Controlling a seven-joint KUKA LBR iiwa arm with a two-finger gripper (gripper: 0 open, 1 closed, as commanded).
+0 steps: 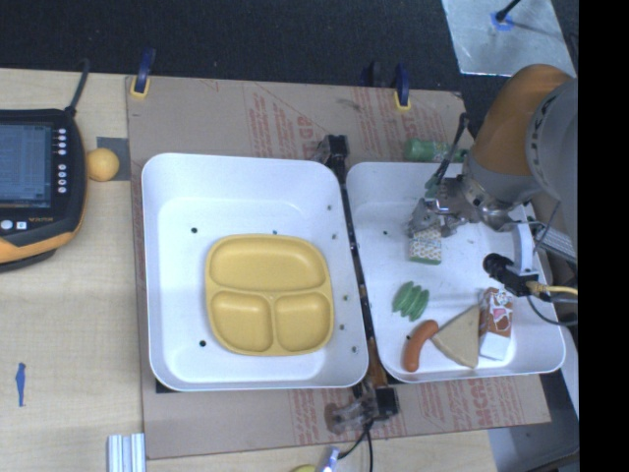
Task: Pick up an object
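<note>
A pale wooden counter (69, 342) carries a brown cardboard sheet (246, 116), held by blue clamps (143, 71) at its far edge, on which two shallow white bins sit side by side; beyond the counter lies dark floor (246, 13). The left white bin (167, 205) holds a yellow three-compartment plastic tray (267, 293). In the right white bin (378, 205) the grey arm's gripper (432, 226) hangs over a small speckled green-and-white block (426, 250), seemingly touching its top, though whether the jaws are spread or pinching it I cannot tell.

You've got: 2 white bins (157, 264). Left bin: 1 yellow divided tray (267, 293). Right bin: 1 sausage (420, 344), 1 green pod (410, 299), 1 sandwich wedge (458, 340), 1 carton (497, 324), 1 speckled block (426, 248).
</note>
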